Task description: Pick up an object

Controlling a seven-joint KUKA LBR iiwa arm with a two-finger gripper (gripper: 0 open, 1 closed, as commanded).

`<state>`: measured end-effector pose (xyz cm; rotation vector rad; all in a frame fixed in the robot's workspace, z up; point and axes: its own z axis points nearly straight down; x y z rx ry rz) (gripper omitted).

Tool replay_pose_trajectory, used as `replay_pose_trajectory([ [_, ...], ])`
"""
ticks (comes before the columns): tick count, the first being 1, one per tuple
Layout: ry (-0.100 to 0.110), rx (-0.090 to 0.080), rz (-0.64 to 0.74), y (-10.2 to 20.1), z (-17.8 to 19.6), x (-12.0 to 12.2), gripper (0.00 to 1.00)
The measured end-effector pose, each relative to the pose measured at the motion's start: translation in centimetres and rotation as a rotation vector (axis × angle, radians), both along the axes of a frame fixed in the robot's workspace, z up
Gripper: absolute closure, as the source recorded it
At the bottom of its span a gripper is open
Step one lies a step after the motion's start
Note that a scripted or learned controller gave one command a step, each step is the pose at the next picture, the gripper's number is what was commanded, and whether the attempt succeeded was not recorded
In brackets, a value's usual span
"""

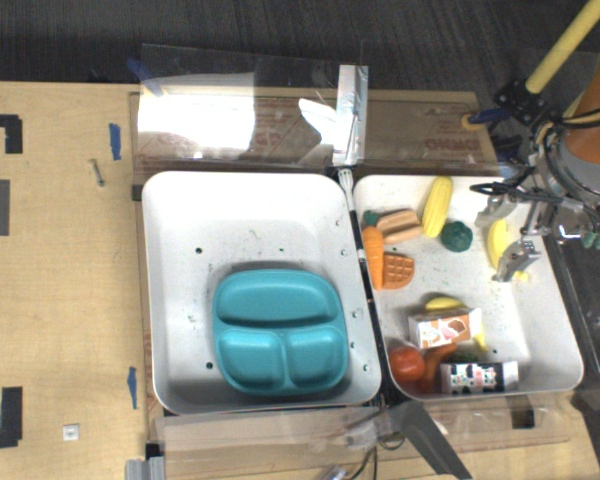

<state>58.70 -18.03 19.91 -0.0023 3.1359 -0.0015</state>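
My gripper (509, 234) hangs over the right side of the right bin (555, 313), reaching in from the right. Its two metal fingers stand apart, one nearer the back and one nearer the front, so it is open. A small yellow banana (496, 242) lies on the bin floor just left of the gap between the fingers; I cannot tell whether they touch it. Further left are a yellow corn cob (436, 206), a green ball (457, 236), a hot dog (399, 225), a carrot (374, 254) and a waffle (399, 270).
Near the right bin's front lie a small food box (446, 330), a yellow piece (442, 304), a red tomato (408, 365) and a black-and-white can (477, 375). The left bin (180, 228) holds a teal divided tray (279, 330). Clear plastic sheeting (280, 118) stands behind the bins.
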Motion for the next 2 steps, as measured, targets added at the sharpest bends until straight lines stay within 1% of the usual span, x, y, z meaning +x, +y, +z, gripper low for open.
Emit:
replay_pose_trajectory([
  [1, -0.006, -0.002, 0.027, -2.3, -10.7, 4.0, 0.00],
  [2, -0.004, -0.001, 0.092, 1.1, -11.2, 6.9, 0.00],
])
